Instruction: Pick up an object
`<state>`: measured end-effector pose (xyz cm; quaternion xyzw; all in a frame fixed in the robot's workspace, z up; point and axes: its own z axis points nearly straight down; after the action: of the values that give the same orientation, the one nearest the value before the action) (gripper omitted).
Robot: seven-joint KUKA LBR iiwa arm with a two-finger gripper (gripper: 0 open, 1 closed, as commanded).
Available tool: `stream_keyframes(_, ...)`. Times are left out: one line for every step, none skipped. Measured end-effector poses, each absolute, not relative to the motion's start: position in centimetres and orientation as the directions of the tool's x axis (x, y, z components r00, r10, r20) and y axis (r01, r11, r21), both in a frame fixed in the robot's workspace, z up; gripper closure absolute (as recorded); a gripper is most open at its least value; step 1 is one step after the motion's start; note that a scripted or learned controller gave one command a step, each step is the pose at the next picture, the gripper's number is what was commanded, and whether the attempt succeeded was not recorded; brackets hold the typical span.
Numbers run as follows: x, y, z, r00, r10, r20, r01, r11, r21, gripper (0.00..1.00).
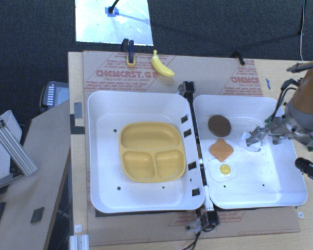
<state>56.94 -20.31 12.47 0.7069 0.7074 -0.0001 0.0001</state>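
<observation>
Fried egg (224,170) lies nearest the lens in right bin (281,191); orange patty (221,150) and brown disc (219,125) beyond it; claw (254,138) just right of patty, empty, spread or pressed together I cannot tell.

Robotics lab setup, plywood bench (78,202) on dark carpet (31,30), two white bins (146,100) clipped side by side, printed protective sheeting (208,74) taped beneath, aluminium framing (10,145) at left, cables (303,14) trailing, toy food as test props
</observation>
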Motion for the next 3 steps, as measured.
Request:
stream_keyframes(57.1,-20.4,13.8,-0.001,1.0,-0.002,1.0,0.001,0.005,1.0)
stream_keyframes(56.2,-20.3,18.8,0.0,1.0,-0.002,1.0,0.0,0.006,1.0)
stream_keyframes(57.3,-20.0,23.9,-0.005,1.0,-0.002,1.0,0.005,0.007,1.0)
